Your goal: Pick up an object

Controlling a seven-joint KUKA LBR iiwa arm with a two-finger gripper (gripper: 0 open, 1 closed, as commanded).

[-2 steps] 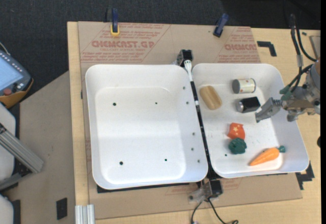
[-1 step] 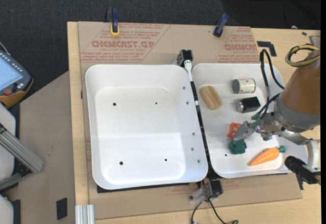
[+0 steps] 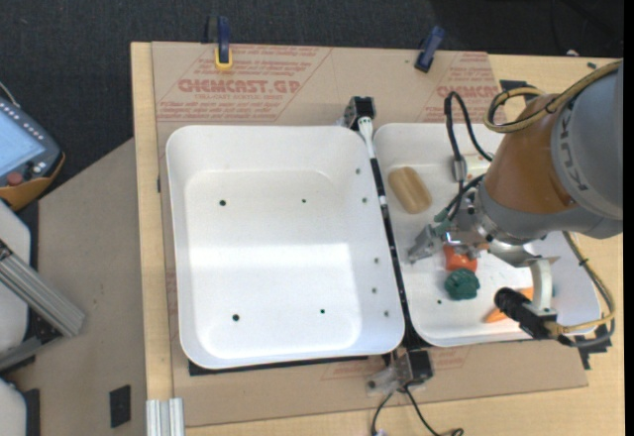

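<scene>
My gripper point(image 3: 434, 242) hangs low over the middle of the right bin point(image 3: 426, 142), reaching in from the right. A tan, rounded block point(image 3: 408, 188) lies just up and left of it, near the wall between the two bins. A small red-orange piece point(image 3: 457, 262) sits right beside the gripper's lower edge, with a green lump point(image 3: 462, 286) touching it from below. Whether the gripper touches either one is unclear. A small orange bit point(image 3: 495, 317) lies near the bin's front edge.
The left bin point(image 3: 188, 152) stands beside the right one, sharing a black divider strip point(image 3: 384, 216). Both rest on a cardboard sheet point(image 3: 248, 77) held by blue clamps point(image 3: 221, 36) at the back. The grey and orange arm point(image 3: 540, 176) covers the right bin's right side.
</scene>
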